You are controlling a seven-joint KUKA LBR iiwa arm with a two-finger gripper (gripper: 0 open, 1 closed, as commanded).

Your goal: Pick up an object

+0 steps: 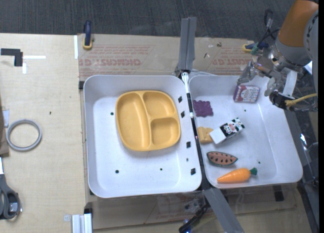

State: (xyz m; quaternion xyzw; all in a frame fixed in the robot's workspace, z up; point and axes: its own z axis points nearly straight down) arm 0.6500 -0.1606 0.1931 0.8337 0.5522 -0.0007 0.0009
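Two white bins sit side by side, the left bin (96, 141) and the right bin (276, 151). The left bin holds one yellow divided plate (148, 120). The right bin holds six items: one purple grape bunch (202, 108), one pink packet (246, 93), one cheese wedge (204, 134), one black-and-white carton (227, 130), one watermelon slice (221, 158), one carrot (236, 176).

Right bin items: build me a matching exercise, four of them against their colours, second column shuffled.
Things:
1. carrot
2. grape bunch
3. watermelon slice
4. divided plate

Colours:
A. purple
B. yellow
C. orange with a green tip
D. red with a dark rind

Pairs: 1-C, 2-A, 3-D, 4-B. The plate lies in the left bin, the other three in the right bin.
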